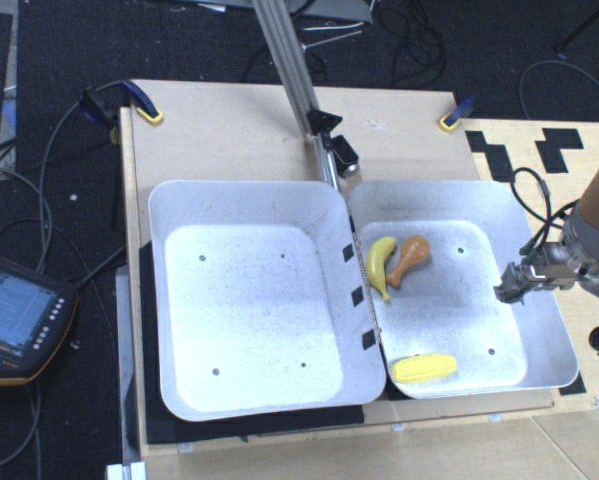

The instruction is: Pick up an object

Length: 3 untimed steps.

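The right bin (499, 218) holds three objects. A yellow banana (380, 264) lies near its left wall, curved and pointing toward the front. An orange-brown drumstick-shaped piece (410, 257) rests right beside the banana, touching it. A yellow oblong object (425, 369) lies near the bin's front edge. My gripper (509, 290) hangs over the right side of this bin, well to the right of the banana and drumstick, with nothing seen between its fingers.
The left bin (164, 228) sits beside the right one, sharing a middle ridge with black clips (359, 294). A metal pole (294, 68) slants in from the back. Yellow clamps (149, 116) mark the bench's back corners. A handheld pendant (14, 318) lies at far left.
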Available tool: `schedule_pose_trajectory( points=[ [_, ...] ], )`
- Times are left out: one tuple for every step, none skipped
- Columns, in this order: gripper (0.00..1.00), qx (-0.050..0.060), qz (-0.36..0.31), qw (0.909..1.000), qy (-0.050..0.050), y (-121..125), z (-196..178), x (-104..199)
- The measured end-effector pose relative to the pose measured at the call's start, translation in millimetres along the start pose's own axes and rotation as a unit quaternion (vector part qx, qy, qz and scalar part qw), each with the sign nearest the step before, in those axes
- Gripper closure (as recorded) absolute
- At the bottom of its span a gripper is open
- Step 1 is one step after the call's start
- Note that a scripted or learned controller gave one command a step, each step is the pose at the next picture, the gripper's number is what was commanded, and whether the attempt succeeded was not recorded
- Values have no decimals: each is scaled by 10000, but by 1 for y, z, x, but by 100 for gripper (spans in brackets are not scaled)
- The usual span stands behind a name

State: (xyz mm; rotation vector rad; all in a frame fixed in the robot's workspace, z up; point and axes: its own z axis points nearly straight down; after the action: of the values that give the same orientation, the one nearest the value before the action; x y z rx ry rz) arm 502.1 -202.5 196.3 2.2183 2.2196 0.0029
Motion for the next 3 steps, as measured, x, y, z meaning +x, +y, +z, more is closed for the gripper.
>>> schedule_pose_trajectory(
  points=[
    [100, -1, -2, 10000, 1, 6, -44, 3],
    [100, 20, -24, 10000, 11, 17, -35, 61],
    [100, 22, -20, 10000, 12, 30, -27, 110]
  ],
)
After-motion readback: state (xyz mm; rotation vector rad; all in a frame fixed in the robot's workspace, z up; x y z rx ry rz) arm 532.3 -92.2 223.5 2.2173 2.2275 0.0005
